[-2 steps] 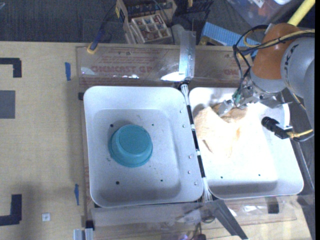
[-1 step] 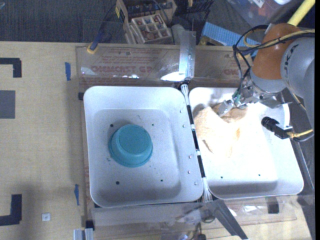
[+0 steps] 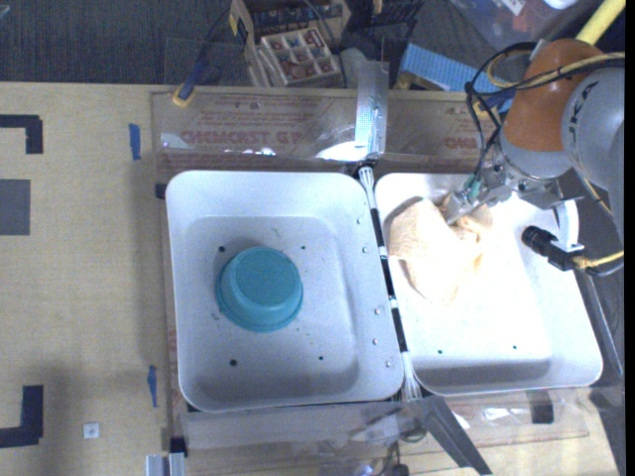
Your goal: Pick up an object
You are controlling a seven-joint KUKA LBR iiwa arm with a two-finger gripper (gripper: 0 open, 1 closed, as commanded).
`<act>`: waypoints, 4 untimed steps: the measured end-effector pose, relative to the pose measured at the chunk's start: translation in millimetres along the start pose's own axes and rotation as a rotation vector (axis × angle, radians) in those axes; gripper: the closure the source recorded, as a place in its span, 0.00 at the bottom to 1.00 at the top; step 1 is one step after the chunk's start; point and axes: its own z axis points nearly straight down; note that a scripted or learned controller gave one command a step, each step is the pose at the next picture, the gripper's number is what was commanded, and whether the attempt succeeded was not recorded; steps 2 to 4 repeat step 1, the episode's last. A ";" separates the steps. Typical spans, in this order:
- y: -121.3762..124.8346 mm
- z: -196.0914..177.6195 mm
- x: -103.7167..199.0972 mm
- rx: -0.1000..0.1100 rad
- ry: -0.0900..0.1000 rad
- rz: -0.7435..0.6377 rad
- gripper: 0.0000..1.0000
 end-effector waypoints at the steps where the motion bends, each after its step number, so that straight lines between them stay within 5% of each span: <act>1: 26.1 -86.0 68.3 0.001 0.002 -0.058 1.00; 4: 26.1 -86.0 68.3 0.001 0.002 -0.058 1.00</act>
